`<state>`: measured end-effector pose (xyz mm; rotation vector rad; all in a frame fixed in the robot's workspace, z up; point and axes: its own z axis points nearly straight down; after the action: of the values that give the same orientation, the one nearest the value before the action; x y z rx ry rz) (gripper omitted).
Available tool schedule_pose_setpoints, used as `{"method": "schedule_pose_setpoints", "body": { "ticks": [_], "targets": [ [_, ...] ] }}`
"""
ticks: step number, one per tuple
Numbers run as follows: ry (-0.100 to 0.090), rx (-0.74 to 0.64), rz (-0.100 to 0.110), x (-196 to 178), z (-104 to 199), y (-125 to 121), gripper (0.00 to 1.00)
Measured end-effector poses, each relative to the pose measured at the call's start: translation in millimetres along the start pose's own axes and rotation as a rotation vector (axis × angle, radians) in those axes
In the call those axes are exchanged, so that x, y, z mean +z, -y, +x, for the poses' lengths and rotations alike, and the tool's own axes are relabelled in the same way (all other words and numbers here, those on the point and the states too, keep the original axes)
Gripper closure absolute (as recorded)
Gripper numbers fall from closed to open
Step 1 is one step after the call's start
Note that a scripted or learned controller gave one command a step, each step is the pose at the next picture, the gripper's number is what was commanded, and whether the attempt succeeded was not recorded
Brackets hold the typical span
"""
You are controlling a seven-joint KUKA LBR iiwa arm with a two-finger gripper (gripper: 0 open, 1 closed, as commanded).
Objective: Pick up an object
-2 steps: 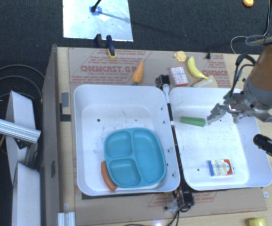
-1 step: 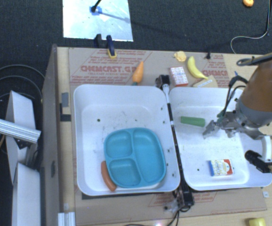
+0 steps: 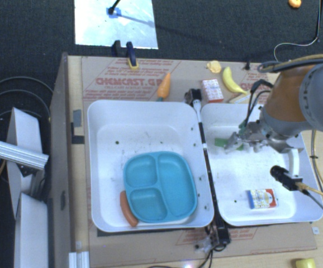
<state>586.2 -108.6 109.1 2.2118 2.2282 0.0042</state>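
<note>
My gripper [image 3: 235,144] hangs low over the upper left part of the right bin [image 3: 234,205], pointing left. A small green thing [image 3: 221,143] lies at its tip, near the bin's left wall; whether they touch is unclear. A small white carton with red and blue print [image 3: 261,199] lies near the front of the right bin. The left bin [image 3: 103,149] holds a blue divided plate [image 3: 160,186] and an orange sausage [image 3: 128,208] along the plate's left front edge.
On the cardboard behind the bins lie a carrot [image 3: 164,86], a small pink and white box [image 3: 212,90], a banana [image 3: 232,81] and a small yellow piece [image 3: 214,66]. The arm comes in over the right bin's far right side.
</note>
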Motion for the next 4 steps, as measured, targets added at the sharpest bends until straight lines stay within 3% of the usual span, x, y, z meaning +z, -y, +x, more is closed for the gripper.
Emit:
{"method": "schedule_pose_setpoints", "body": {
  "ticks": [1, 3, 4],
  "targets": [
    [0.002, 0.000, -0.007, 24.4, -0.9, -86.9, 0.00],
    [0.002, 0.007, 0.002, 24.8, 2.5, -78.2, 0.00],
    [0.002, 0.008, 0.005, 24.8, -13.4, -42.1, 0.00]
  ]
}}
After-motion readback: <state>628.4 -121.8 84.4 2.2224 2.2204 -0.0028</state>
